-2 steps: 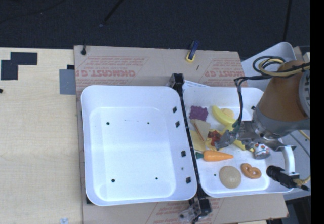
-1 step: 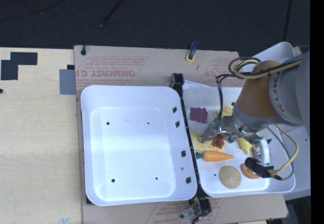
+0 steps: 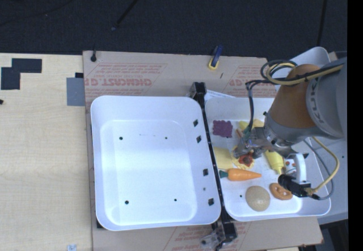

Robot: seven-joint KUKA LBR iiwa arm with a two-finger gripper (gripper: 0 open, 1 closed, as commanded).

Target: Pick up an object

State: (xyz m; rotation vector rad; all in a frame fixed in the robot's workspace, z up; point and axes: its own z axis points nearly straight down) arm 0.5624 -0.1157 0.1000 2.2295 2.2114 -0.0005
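- The left bin (image 3: 148,162) sits on the tabletop (image 3: 39,147), touching the right bin (image 3: 323,207) along a dark divider.
- The right bin holds the loose objects: a purple block (image 3: 222,128) near its upper left, a carrot (image 3: 244,175) lying on its side near the middle, a beige egg-shaped piece (image 3: 257,197) below the carrot, and an orange slice-like piece (image 3: 280,191) just beside the egg.
- Yellow pieces lie around the middle of the bin: one (image 3: 223,158) just above the carrot's leafy end, another (image 3: 274,160) to the right of the hand.
- The hand (image 3: 247,153) is low in the right bin, over a small red-and-dark object (image 3: 245,159) among the yellow pieces.
- Whether the hand is spread or closed, or has hold of anything, I cannot tell; the wrist hides it.
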